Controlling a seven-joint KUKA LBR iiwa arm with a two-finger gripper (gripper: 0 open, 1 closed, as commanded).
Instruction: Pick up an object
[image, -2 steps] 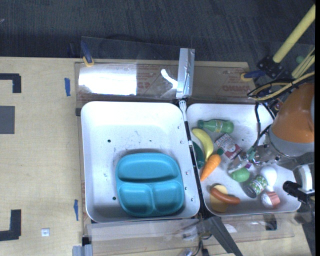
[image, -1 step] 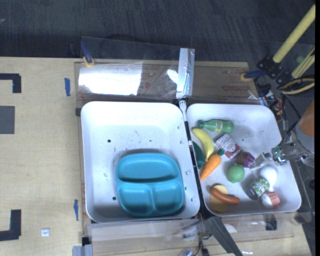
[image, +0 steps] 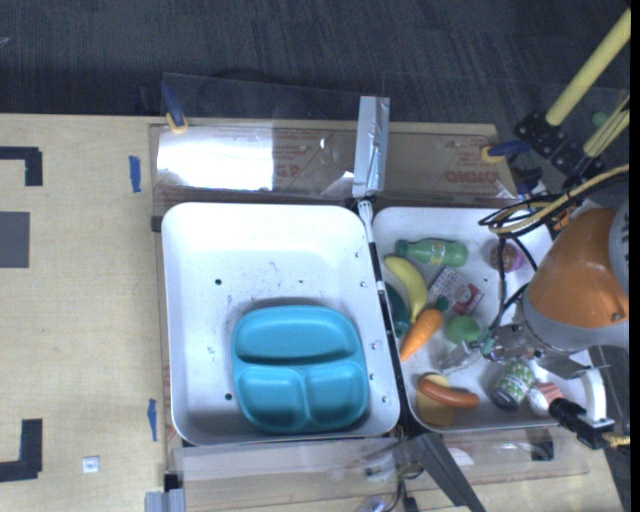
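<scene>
Camera view: gripper low in right bin, finger state cannot be determined. Carrot just left; banana, hot dog, can crowd nearby.

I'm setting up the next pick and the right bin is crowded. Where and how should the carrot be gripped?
Grip the carrot across its thick orange middle, coming straight down from above. It lies flat and slanted, leafy end toward the upper right, tip toward the bin wall. Set the gripper fingers across its narrow width; the banana lies close by its upper left, so space on that side looks tight.
</scene>
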